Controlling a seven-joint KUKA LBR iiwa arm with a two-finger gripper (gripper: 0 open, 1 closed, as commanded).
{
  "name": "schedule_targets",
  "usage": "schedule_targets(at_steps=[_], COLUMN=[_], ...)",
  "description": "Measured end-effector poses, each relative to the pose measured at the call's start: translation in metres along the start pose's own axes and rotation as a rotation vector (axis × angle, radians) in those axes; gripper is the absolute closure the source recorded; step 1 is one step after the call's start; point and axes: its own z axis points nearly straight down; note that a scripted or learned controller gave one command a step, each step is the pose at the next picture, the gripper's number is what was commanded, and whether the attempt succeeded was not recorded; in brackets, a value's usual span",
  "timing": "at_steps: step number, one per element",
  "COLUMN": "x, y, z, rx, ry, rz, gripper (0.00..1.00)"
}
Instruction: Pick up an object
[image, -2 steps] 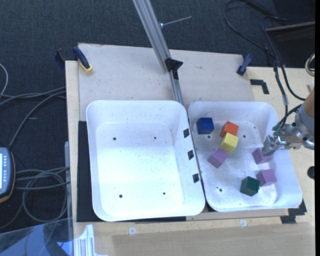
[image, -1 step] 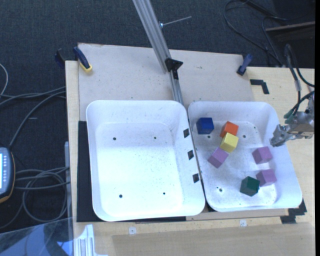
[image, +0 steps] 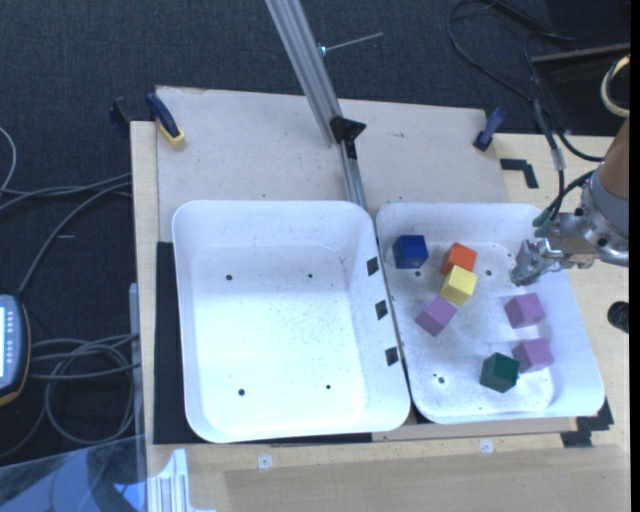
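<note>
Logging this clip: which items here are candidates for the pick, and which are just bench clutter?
Part of the job:
gripper, over the right bin
blue cube
orange cube
yellow cube
three purple cubes
green cube

Lying about:
left bin
blue clamps
cables

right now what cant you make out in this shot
- Gripper, camera view: small and blurred, so whether its fingers are open or shut is unclear.
- Arm: cut off by the right edge.
- Orange block: its lower part is covered by the yellow block.
- Right bin: speckles too small to identify.
</note>
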Motion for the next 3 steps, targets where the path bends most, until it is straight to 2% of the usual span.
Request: schedule_targets(at_steps=[1,2,3], x=[0.051,0.108,0.162], y=[0.019,0.026,0.041], z=[0.012,0.005,0.02], rx=[0.004,0.002,0.004], ry=[0.001,0.002,0.001], rz=[0.0,-0.001,0.0], gripper=[1.0,1.0,1.0])
